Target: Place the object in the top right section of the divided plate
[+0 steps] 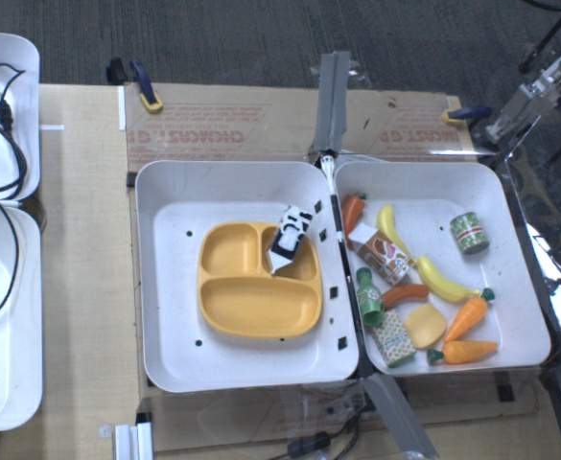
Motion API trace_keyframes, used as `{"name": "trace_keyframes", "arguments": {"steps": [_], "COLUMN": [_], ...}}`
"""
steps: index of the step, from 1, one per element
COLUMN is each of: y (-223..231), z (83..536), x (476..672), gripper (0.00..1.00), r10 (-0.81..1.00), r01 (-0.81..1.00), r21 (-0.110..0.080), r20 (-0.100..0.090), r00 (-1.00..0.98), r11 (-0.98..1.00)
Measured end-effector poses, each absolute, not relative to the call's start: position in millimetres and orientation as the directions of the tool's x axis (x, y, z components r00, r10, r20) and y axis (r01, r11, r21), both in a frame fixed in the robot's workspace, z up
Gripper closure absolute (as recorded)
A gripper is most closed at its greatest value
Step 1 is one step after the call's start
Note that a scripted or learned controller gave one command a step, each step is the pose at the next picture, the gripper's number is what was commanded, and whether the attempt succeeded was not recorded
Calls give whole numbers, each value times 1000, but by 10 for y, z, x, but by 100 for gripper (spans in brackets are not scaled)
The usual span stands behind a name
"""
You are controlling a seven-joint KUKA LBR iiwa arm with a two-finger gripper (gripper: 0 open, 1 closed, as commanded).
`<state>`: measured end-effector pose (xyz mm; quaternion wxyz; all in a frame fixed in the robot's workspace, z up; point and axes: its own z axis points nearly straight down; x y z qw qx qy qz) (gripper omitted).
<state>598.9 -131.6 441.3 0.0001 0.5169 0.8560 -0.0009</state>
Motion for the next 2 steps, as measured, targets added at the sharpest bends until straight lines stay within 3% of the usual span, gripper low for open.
{"name": "trace_keyframes", "arguments": {"steps": [1,2], "y": [-2232,-2218], "z": [4058,3888], "x": [6477,6442], "gripper": [0,0], "r10": [764,743], "r01": [764,743], "r21": [0,-1], "r20": [-2,-2], "r00": [-645,-669], "r11": [645,669]}}
